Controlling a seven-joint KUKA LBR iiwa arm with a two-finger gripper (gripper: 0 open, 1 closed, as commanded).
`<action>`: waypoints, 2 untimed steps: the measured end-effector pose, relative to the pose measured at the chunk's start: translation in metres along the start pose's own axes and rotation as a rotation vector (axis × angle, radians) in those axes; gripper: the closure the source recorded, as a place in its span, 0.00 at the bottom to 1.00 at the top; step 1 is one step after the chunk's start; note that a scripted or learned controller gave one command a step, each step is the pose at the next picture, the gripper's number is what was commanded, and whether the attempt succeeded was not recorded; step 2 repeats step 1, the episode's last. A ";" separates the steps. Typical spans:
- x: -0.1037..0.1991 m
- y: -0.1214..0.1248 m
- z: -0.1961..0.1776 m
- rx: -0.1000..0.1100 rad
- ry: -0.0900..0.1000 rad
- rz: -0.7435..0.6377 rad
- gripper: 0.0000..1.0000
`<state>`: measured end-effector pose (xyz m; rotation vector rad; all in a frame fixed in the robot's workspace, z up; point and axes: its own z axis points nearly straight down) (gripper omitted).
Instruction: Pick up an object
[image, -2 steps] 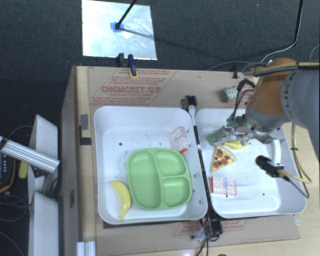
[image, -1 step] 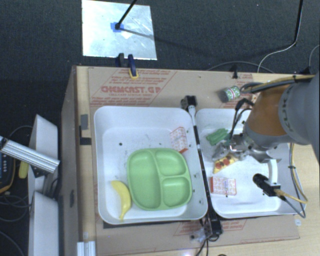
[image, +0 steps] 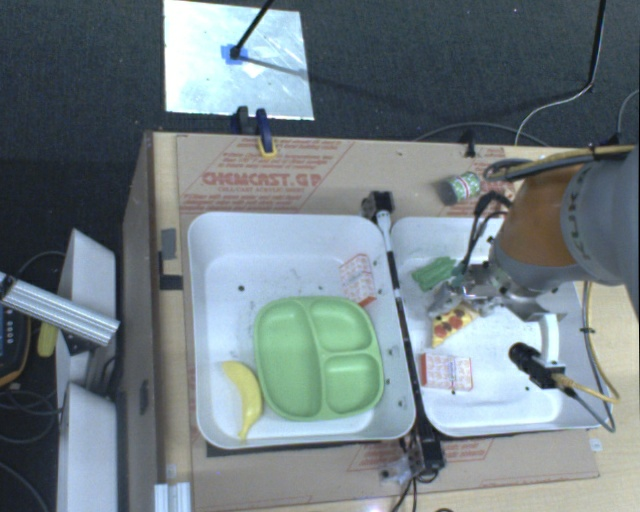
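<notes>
My pincer (image: 452, 298) hangs low in the right bin (image: 500, 415), just beside the green block (image: 433, 271) (its opening: cannot tell); nothing visibly lifted, grasp remains.

A dark, speckled carpet (image: 420, 60) covers the floor around a workbench topped with a brown printed board (image: 270, 175), seen from above under even indoor light. A shiny sheet of metal (image: 237, 60) lies flat on the carpet well beyond the bench's far edge, far up and to the left of the claw (image: 452, 297), with a thin dark rod crossing it. A blue clamp (image: 262, 128) grips the board's far edge. At the frame's left side, well apart from the claw, stand pale grey boxes (image: 85, 330) and a ribbed silver bar (image: 58, 306). A white cable (image: 575, 85) trails across the carpet above the claw.
</notes>
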<state>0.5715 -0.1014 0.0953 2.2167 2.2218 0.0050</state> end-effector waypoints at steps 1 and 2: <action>0.074 -0.005 -0.115 0.001 0.001 -0.002 1.00; 0.074 -0.005 -0.115 0.001 0.001 -0.002 1.00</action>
